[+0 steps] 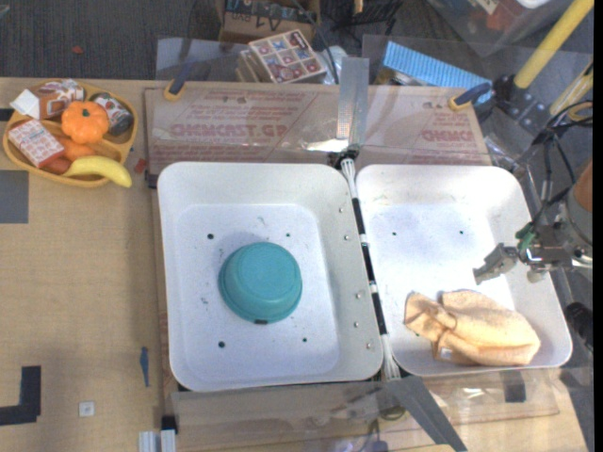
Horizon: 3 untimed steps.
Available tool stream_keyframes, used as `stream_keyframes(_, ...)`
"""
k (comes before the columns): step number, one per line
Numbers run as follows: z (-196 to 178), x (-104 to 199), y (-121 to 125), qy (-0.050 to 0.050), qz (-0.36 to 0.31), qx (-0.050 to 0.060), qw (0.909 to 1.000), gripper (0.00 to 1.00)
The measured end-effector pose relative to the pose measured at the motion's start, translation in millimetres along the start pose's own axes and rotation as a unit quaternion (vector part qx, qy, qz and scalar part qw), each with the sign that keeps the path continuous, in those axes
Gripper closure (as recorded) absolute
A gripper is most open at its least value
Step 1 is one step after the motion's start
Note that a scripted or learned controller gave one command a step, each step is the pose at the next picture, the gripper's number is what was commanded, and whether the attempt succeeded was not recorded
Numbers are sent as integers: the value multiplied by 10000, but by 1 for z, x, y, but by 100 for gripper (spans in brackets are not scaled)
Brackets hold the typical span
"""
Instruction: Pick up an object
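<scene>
A teal bowl (261, 282) lies upside down in the middle of the left bin (179, 196). A crumpled tan cloth (476, 329) rests in the near right corner of the right bin (433, 182). My gripper (513, 267) hangs over the right side of the right bin, just above and behind the cloth and apart from it. It is open, one grey finger (491, 266) points left, and nothing sits between the fingers.
A yellow dish (19, 149) of toy food with a banana and a small pumpkin stands on the bench at far left. Clear plastic panels, boxes and cables crowd the back edge behind both bins. A metal divider (363, 252) separates the bins.
</scene>
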<state>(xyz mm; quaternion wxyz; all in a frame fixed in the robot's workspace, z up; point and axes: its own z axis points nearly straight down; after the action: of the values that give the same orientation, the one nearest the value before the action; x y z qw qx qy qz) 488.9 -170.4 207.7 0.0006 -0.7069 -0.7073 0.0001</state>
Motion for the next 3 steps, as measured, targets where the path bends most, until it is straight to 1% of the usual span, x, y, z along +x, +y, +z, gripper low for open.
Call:
stream_keyframes(1,99,39,-10,1,-947,-1,9955,0)
stream_keyframes(2,118,63,6,-11,-1233,-40,9924,0)
stream_keyframes(3,71,27,18,-11,-1759,-19,9844,0)
